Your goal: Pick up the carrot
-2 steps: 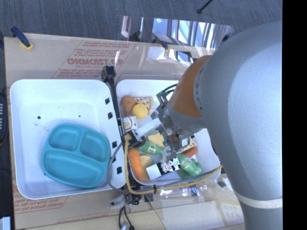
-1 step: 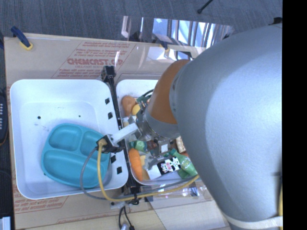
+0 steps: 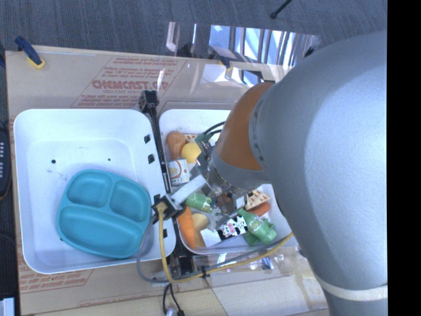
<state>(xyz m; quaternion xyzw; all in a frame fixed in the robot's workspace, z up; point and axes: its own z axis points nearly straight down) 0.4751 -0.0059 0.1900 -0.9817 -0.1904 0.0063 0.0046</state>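
Glossy white plastic bins [image 3: 39,176], matt blue plastic tray [image 3: 102,212], smooth.

I count two white bins [image 3: 39,130] on the worktop [image 3: 99,84]. In the left one lies one blue divided tray [image 3: 104,214]. In the right bin I make out one carrot [image 3: 187,226], one yellow lemon [image 3: 191,152] and two green pieces [image 3: 260,228]; others I cannot tell.

Robot lab, grey arm [image 3: 335,157] over two white bins [image 3: 26,176], toy food, loose cables [image 3: 158,255], carpet floor [image 3: 99,8]
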